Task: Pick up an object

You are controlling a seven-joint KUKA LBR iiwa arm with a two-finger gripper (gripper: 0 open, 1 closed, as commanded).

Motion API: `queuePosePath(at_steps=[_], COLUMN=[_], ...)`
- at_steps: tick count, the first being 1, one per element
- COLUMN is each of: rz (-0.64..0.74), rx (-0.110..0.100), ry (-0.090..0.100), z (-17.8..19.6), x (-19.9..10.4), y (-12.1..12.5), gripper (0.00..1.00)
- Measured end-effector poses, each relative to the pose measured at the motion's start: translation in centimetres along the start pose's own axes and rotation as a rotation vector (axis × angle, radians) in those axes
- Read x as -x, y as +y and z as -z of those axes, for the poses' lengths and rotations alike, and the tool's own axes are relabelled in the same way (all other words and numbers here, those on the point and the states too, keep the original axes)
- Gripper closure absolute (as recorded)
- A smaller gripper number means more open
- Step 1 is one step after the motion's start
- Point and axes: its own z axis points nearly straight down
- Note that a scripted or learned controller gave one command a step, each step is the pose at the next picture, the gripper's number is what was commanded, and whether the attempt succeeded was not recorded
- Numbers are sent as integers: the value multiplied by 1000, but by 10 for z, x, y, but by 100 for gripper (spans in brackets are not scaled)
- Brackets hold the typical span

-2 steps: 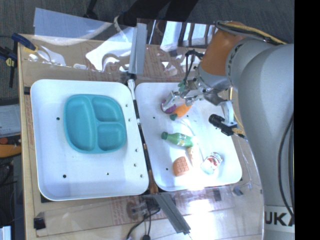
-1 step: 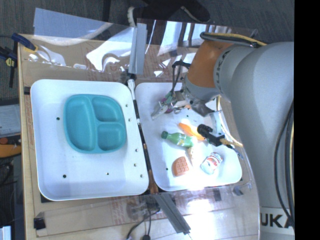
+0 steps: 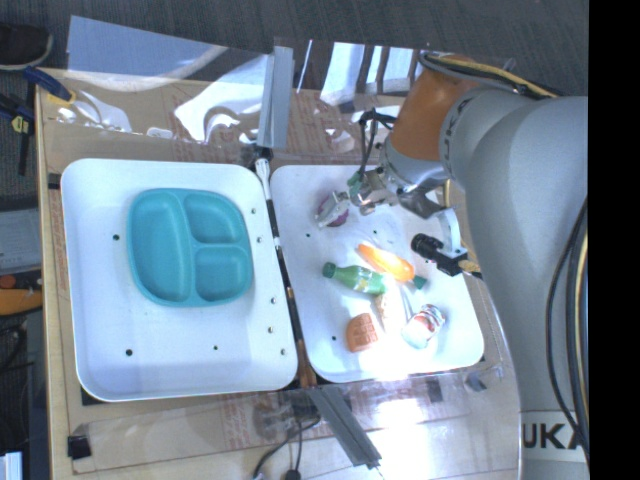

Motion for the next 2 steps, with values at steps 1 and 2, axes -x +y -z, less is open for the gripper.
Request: queuePosePath(at_steps=[1, 2], rz=[5, -24], rx=[0, 1], ry=[0, 0], z=[11, 123], x=[-1, -55], y=[1, 12], gripper=[100, 100])
